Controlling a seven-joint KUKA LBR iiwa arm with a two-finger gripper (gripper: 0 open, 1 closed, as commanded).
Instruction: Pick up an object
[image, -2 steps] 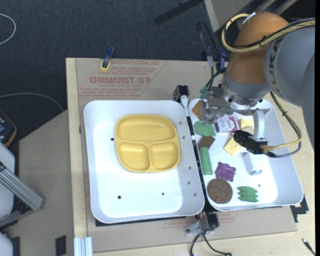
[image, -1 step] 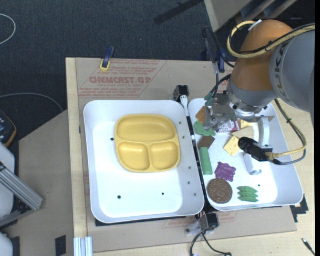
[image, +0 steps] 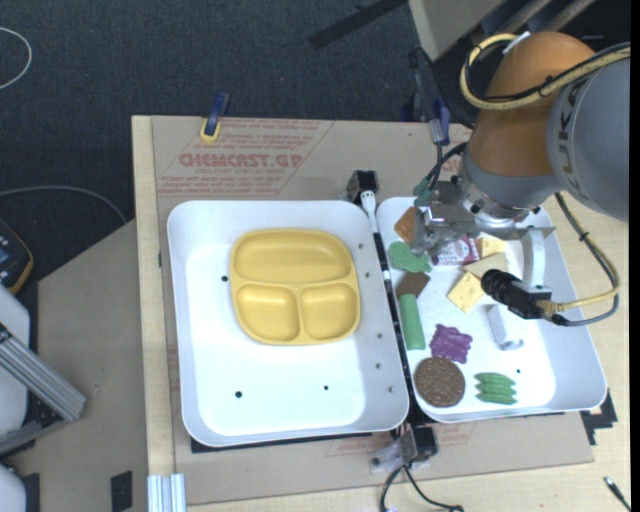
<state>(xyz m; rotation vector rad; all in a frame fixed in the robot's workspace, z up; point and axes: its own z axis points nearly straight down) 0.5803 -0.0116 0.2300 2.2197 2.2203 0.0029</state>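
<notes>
1. The gripper hangs low over the right bin's far-left corner; whether it is spread or closed cannot be told.
2. A green leaf-shaped piece lies just beside it, toward the camera; nothing is visibly held.

Brown bench, two white bins side by side, left bin, right bin

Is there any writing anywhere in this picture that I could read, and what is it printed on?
"CHEMCAST GP", in red, on the brown board under the bins, near its far edge.
Smaller red lines above and below that word: too blurred to read.
Pink packet in the right bin, under the arm: print too small to read.
</notes>
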